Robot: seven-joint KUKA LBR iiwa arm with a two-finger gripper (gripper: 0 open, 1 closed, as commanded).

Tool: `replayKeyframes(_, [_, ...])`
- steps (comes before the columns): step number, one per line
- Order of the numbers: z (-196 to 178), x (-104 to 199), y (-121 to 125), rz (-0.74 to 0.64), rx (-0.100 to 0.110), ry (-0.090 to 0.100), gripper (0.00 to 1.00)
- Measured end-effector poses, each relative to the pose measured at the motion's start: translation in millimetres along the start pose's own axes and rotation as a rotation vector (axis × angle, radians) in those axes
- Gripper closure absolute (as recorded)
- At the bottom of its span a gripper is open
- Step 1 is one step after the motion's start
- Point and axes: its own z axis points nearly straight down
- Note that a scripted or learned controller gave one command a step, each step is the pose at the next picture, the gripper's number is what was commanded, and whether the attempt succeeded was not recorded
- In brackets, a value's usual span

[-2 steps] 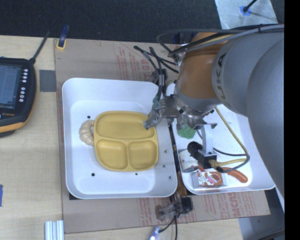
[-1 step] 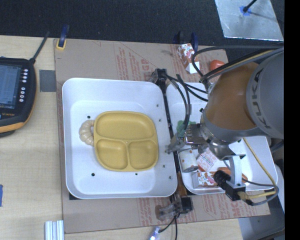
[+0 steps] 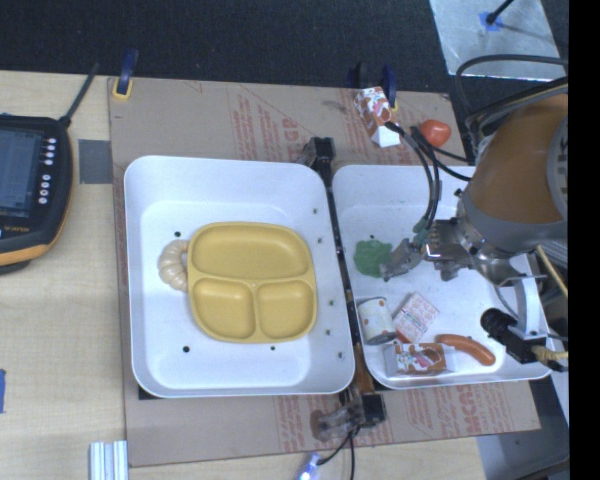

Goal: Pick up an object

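My gripper hangs over the right bin, its tip just right of a green leafy piece; whether they touch I cannot tell. Below it, near the bin's front, lie a small white cup on its side, a white and red packet, a flat printed packet and a red sausage. The arm's orange band covers the bin's right part.
The left bin holds a yellow divided plate with a beige piece at its left edge. Behind the bins lie a small printed packet and a red ball. A tablet pendant sits far left.
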Motion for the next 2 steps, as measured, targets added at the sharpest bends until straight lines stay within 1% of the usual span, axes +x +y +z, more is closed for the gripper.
replayKeyframes(1, [99.8, -26.7, 68.2, -0.002, 0.0, 0.0, 0.0])
replayKeyframes(2, [99.1, -67.8, 119.9, -0.002, -0.001, 0.0, 0.0])
